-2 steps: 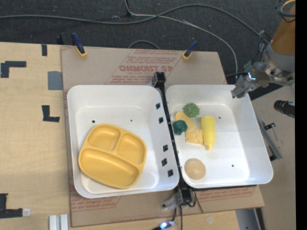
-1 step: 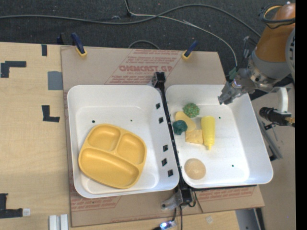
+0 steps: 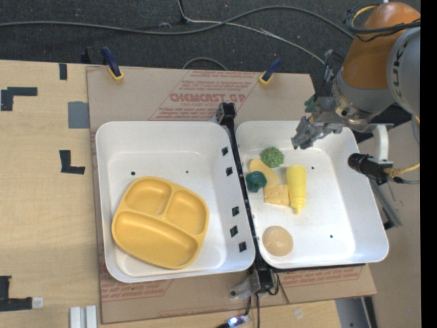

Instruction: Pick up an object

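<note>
The corn (image 3: 296, 188) lies mid right bin (image 3: 355, 241), beside the cheese (image 3: 276, 195) (light, stiff, likely slick, so best pinched across its middle), while the gripper (image 3: 303, 137) hovers above, its opening unclear.

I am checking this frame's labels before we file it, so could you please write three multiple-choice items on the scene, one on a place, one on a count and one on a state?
1. Where does the yellow divided plate lie?
A. in the left bin
B. in the right bin
C. on the cardboard

2. How many compartments does that plate have?
A. two
B. three
C. five

3. Where is the gripper?
A. pressed on the plate
B. above the right bin's far edge, apart from the food pieces
C. over the left bin

Answers:
1 A: the plate sits inside the left bin.
2 B: its ridges mark off three sections.
3 B: it hangs over the right bin, short of the green broccoli piece.
</note>
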